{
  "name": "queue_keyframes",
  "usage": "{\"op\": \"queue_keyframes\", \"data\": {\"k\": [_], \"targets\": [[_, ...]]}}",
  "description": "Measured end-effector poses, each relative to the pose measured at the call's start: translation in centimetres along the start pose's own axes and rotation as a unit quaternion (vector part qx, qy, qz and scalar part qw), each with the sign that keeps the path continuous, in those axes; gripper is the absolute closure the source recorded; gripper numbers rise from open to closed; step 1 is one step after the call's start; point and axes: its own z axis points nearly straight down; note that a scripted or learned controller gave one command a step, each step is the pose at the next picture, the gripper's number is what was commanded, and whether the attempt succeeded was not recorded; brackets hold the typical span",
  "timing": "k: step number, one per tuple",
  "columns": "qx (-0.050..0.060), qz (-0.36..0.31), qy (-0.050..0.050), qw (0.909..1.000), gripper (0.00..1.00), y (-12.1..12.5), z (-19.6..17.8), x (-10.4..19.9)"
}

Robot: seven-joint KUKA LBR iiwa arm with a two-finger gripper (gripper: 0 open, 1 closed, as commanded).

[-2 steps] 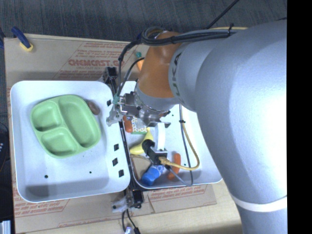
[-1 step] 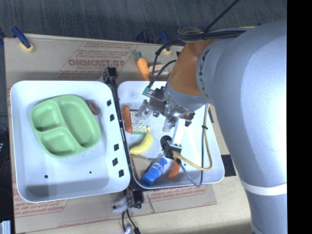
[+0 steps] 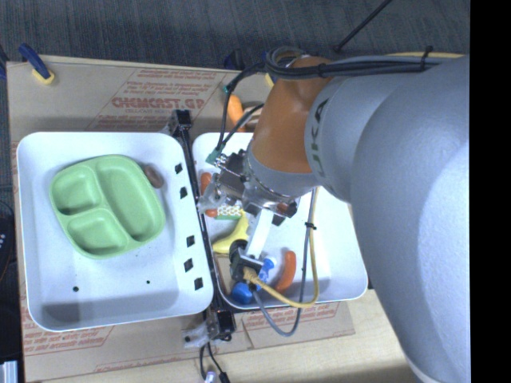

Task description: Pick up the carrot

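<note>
You have the carrot (image 3: 287, 268) lying in the right bin (image 3: 339, 282), near its front wall. It is an orange, slightly curved piece just beside a blue object (image 3: 244, 293). The gripper (image 3: 227, 191) is low over the same bin, on its left side close to the wall shared with the other bin, and apart from the carrot. The wrist and the orange band of the arm (image 3: 375, 158) cover the gripper from above, so you cannot tell whether it is released or clenched.

Just toward the front of the bin from the gripper, you can make out a yellow object (image 3: 230, 234) (banana-like in shape, though partly hidden). There is also a small green-and-white patterned item (image 3: 230, 211) between it and the gripper. A small orange piece (image 3: 206, 181) sits against the left wall of that bin, and another orange shape (image 3: 234, 108) shows at its far rim.

The left bin (image 3: 48, 294) holds a green divided plate (image 3: 108, 204) with three compartments. A small brown object (image 3: 153, 175) rests just beside the plate's far right edge — whether it touches the plate you cannot tell. Both bins stand on printed cardboard (image 3: 144, 94).
</note>
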Motion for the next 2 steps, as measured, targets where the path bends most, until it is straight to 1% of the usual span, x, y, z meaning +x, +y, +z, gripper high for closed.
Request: {"op": "queue_keyframes", "data": {"k": [1, 2], "targets": [[-0.001, 0.070, 0.001, 0.9975, 0.00, 4.1, -7.3, -4.6], [0.000, 0.014, 0.001, 0.9999, 0.00, 8.9, -5.0, -11.5]]}}
